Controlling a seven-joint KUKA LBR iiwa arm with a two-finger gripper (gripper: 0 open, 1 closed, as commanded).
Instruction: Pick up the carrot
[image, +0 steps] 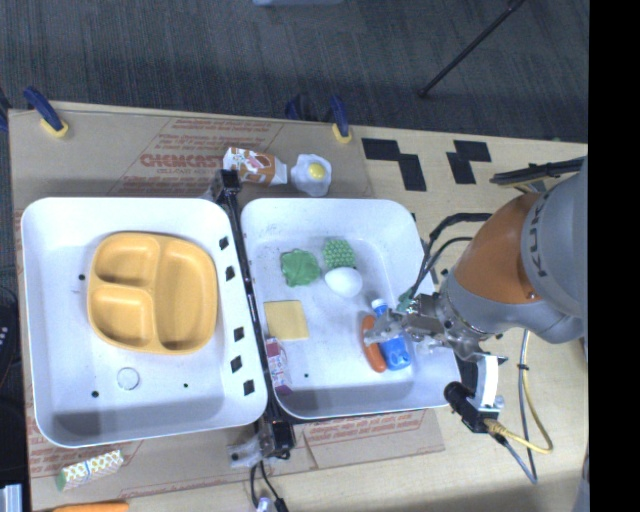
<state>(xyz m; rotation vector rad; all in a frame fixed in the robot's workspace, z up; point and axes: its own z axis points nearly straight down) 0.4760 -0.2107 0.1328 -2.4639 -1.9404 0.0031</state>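
Observation:
The carrot (372, 350) is a small orange piece lying in the right bin (330, 395), toward its right front. A blue object (396, 353) lies right beside it, touching or nearly touching. My gripper (402, 326) reaches in from the right and hangs low just above and to the right of the carrot, partly covering the blue object. The carrot rests on the bin floor; I cannot see it held.
The right bin also holds a white egg (343, 282), two green items (299, 267) (338, 251) and a yellow cheese slice (287, 320). A yellow divided plate (155, 290) lies in the left bin (50, 400). A small carton (250, 165) sits behind the bins.

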